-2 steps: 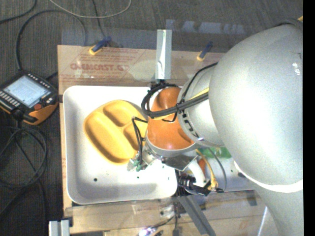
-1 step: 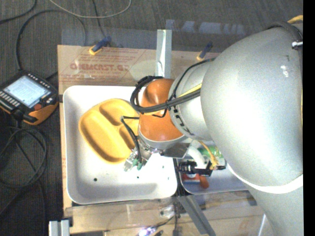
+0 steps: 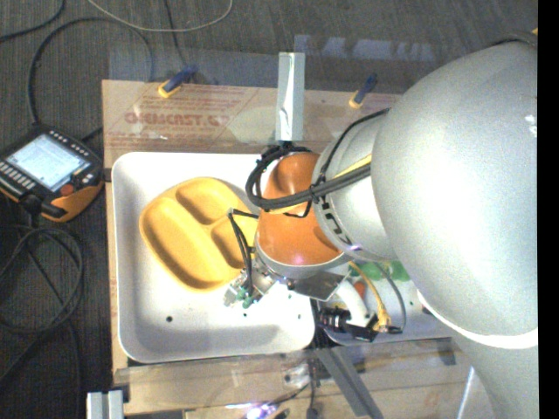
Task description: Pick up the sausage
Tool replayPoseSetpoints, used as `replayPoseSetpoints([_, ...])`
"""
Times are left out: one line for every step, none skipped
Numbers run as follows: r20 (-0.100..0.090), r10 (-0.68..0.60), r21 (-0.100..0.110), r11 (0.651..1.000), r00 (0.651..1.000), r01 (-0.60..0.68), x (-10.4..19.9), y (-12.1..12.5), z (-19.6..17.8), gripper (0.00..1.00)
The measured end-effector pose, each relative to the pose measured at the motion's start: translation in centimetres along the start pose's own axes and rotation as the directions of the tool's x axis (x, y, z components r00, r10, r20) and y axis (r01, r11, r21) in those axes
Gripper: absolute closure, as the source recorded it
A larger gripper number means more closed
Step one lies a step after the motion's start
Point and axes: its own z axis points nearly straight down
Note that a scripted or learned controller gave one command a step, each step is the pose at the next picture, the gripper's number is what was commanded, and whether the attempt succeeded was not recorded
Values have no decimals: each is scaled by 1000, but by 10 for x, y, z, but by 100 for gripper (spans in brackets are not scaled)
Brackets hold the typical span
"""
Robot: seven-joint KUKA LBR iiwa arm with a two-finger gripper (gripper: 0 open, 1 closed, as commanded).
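Sausage location can't be made out from here; the arm's bulk covers much of the right side. Gripper (image 3: pixel 238 296) sits low in the left white bin (image 3: pixel 131 234), just off the lower right edge of the yellow divided tray (image 3: pixel 188 230). Whether it is grasping or released: cannot tell. Orange wrist band (image 3: pixel 293 225) overhangs the tray's right side. Pendant (image 3: pixel 48 171) lies on the floor, left.

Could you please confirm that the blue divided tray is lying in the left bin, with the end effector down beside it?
Not quite: the divided tray is yellow, not blue, as the camera view shows. It does lie in the left bin, with the end effector down beside it.
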Motion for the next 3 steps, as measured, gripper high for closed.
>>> replayPoseSetpoints([-45,-222,62,972,974,225,0,47,6,100])
replayPoseSetpoints([-1,91,-17,996,996,-91,-3,12,9,100])
replayPoseSetpoints([-5,-117,16,993,993,117,-7,75,-34,100])
